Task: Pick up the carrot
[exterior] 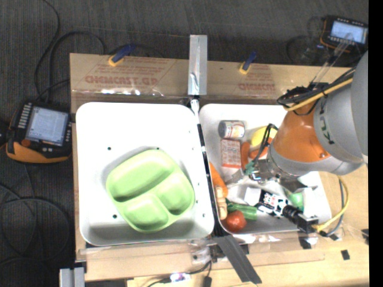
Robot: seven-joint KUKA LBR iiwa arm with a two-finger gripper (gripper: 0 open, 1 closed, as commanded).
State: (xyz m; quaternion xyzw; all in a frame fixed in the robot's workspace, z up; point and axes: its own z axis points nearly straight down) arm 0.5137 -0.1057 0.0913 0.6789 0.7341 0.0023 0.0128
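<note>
The carrot [216, 183] lay untouched against the left wall of the right bin [210, 117], beside the red tomato [235, 220] at its lower end, so the pick had not yet been made. The hand [256, 173] hung low over the clutter in the middle of that bin, near the carrot but apart from it; whether it was spread or pressed together could not be told. The whole grasp and lift remained.

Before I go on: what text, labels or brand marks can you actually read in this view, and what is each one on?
"KU", black letters cut off by the frame edge, on the grey arm.
Red lettering on the cardboard sheet behind the bins: faint and mirrored, not readable.
Red-and-white label on the small box in the right bin: too small to read.
Screens of the left pendant and the top-right device: blurred.
</note>
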